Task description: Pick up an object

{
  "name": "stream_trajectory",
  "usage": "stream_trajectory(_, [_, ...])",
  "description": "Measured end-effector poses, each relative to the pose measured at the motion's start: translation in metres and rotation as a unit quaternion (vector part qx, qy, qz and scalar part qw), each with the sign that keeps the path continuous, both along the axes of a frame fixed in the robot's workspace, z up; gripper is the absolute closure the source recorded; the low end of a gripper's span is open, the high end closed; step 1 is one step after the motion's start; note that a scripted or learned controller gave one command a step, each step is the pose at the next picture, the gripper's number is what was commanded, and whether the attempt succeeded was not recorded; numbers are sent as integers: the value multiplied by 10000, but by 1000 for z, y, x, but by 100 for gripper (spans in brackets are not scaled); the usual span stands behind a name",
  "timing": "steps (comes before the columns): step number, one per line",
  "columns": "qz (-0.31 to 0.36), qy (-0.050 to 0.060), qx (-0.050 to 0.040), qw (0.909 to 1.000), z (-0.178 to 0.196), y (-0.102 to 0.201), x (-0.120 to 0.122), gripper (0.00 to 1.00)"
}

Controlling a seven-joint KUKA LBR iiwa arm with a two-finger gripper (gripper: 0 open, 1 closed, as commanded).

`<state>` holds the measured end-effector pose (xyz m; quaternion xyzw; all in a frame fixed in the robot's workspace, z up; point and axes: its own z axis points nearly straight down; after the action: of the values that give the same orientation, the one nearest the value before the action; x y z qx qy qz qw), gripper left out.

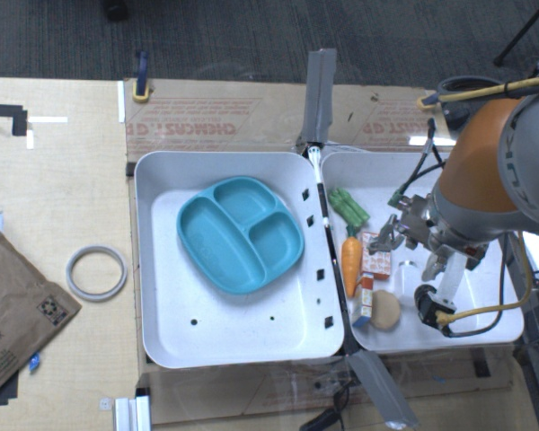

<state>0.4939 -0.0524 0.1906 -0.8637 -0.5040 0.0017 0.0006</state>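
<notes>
The grey robot arm with the orange band hangs over the right white bin (499, 330), and its claw (388, 233) sits just above the small red and white box (375, 259); I cannot tell how the claw is set. The box lies beside the orange toy carrot (350, 264), so the grab looks not yet done. Next the claw must drop straight down onto the box.

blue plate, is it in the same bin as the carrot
No, the blue plate lies in the left bin, while the carrot lies in the right bin.
</notes>
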Motion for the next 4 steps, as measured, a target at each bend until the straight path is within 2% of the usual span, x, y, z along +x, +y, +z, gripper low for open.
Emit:
stream_trajectory(1, [228,5,-4,9997,-17,-67,76,0])
stream_trajectory(2, [170,-39,-2,9998,-95,-57,56,0])
stream_trajectory(3, [1527,-1,14,9883,-88,-107,-13,0])
stream_trajectory(4, [-564,3,-3,9984,-100,-58,79,0])
